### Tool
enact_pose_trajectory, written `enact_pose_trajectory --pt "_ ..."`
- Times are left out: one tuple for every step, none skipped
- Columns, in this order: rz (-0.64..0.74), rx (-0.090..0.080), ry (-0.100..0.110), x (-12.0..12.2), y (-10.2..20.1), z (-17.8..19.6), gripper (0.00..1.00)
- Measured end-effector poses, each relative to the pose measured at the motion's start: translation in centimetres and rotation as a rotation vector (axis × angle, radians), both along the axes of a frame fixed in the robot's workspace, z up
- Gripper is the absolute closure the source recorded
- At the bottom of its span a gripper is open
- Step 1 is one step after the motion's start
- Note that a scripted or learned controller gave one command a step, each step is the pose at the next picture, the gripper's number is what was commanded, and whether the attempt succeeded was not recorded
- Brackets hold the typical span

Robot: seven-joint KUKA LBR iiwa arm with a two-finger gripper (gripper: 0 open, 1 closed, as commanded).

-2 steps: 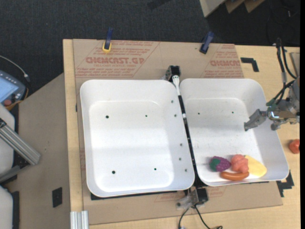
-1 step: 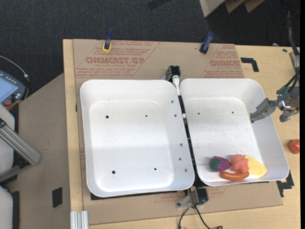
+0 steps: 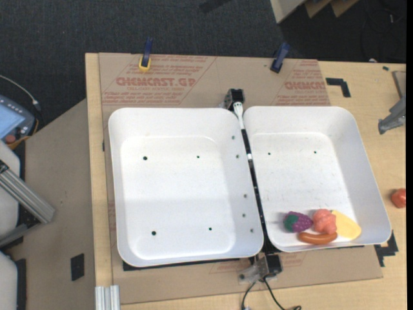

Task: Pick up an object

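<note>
Camera view, catalogued from the near edge outward. Item one: a small black clamp with trailing cable (image 3: 266,270) at the near seam between the bins. Item two: the right bin (image 3: 361,147), holding four toy foods huddled in its near right corner: a purple bunch of grapes (image 3: 297,221), a red piece (image 3: 324,221) touching it, a yellow piece (image 3: 349,227) just beside that, and an orange sausage (image 3: 317,237) lying along the near wall below them. All four rest on the bin floor; none is lifted. Item three: the left bin (image 3: 116,173), alongside. Item four: a small orange shape (image 3: 399,198) at the right edge, outside the bin, too cropped to identify. Item five: the gripper (image 3: 392,120), judged from a grey metal piece at the right edge, beyond the bin rim and well apart from the toys; whether it is spread or closed cannot be told. Item six: a cardboard sheet (image 3: 193,76) beneath, with two clips (image 3: 146,57) at its far edge. Status: nothing is grasped; approach, descent, closing and lifting all appear outstanding.
</note>
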State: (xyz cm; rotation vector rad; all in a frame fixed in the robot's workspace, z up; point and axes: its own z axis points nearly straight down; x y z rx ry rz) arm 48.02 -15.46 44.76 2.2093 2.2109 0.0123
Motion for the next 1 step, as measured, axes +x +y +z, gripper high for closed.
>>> enact_pose_trajectory --pt "0.0 0.002 0.011 0.01 0.1 0.27 1.0"
